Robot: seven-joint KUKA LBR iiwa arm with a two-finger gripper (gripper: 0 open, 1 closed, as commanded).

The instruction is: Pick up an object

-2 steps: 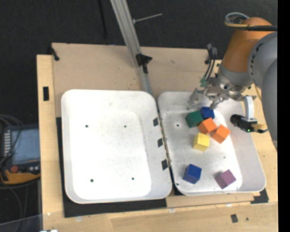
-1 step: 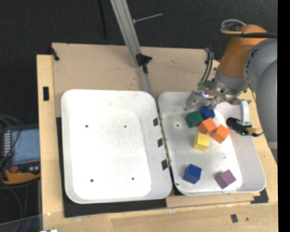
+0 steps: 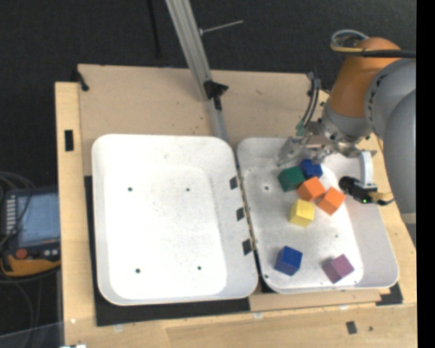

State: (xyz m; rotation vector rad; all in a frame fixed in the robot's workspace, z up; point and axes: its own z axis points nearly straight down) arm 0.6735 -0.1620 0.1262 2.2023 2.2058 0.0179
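Observation:
The right bin (image 3: 366,249) holds several coloured cubes. A green cube (image 3: 291,177), a small blue cube (image 3: 312,169), two orange cubes (image 3: 311,188) (image 3: 330,200) and a yellow cube (image 3: 301,212) cluster in its upper half. Another blue cube (image 3: 288,260) and a purple cube (image 3: 338,267) lie near its front edge. My gripper (image 3: 305,154) hangs low at the bin's far side, just above the green and small blue cubes. I see nothing lifted off the bin floor.
The left bin (image 3: 159,216) sits beside the right one, with a row of clips (image 3: 241,212) between them. A slanted metal pole (image 3: 196,56) rises behind the bins. A pendant with a screen (image 3: 29,227) lies off the bench at left.

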